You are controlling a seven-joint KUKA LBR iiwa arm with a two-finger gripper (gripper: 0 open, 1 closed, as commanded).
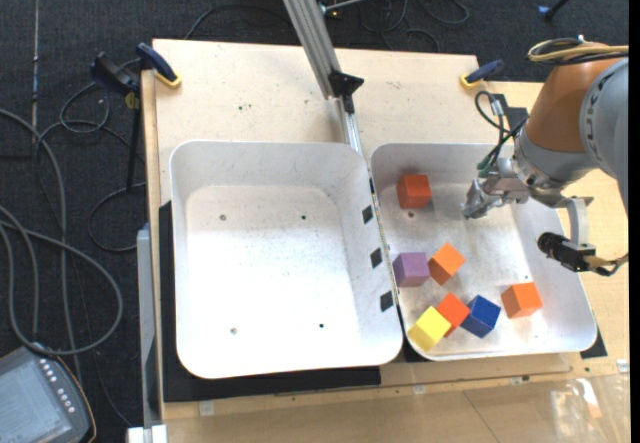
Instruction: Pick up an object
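White bins sit side by side on a pale wooden bench (260,81): the left bin (200,191) has only speckles and a few dark dots on its floor, the right bin (570,316) holds all the blocks. Grey arm (590,121) with its orange band comes in from the right, and the gripper (478,203) hangs low over the upper middle of the right bin, tip just above or touching the floor; can't tell which. Jaw state can't be told from this angle, and no block is visible at the tip. Nearest candidate is the red-orange block (413,190), just to the gripper's left near the bin's back wall, apart from it. Farther toward the front: purple block (410,268) and orange block (446,262) touching or nearly so, mid-bin. Front cluster: yellow block (430,327), a second red-orange block (454,310) and blue block (482,315) packed together, edges touching. Another orange block (521,299) sits alone near the right wall. A metal pole (305,11) slants down from the top to the seam between the bins. Blue-and-yellow clamps (160,66) grip the bench's back corners. Black cables trail over dark carpet around the bench.
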